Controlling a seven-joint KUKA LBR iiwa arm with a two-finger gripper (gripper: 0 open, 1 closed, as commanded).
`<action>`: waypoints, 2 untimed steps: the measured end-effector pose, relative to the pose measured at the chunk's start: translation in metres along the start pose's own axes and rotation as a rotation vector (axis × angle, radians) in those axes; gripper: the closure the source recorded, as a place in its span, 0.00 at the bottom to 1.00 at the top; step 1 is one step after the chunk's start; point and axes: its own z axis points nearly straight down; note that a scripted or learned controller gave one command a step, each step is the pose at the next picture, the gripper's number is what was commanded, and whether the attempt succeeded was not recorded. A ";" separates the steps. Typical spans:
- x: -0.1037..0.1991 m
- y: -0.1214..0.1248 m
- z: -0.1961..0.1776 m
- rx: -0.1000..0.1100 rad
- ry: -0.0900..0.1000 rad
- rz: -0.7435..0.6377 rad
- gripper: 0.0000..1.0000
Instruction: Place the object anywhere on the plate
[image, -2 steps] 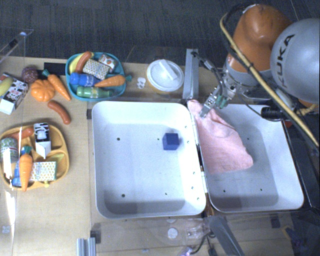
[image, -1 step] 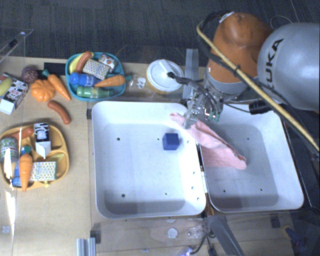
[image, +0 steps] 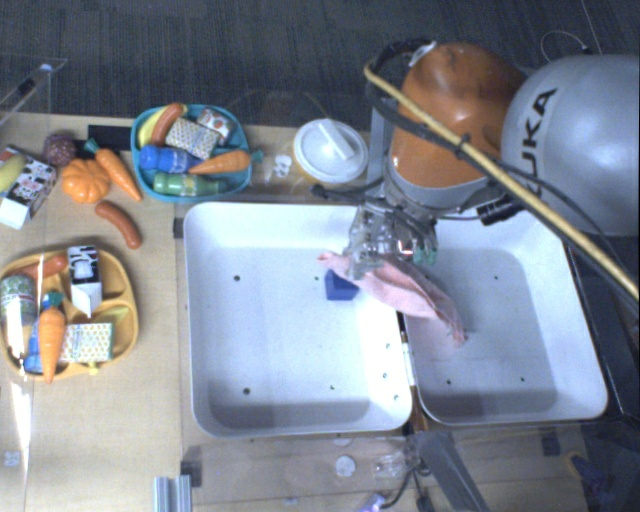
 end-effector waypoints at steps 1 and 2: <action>0.029 0.042 0.009 0.000 0.001 -0.002 1.00; 0.029 0.042 0.009 0.000 0.000 -0.001 0.00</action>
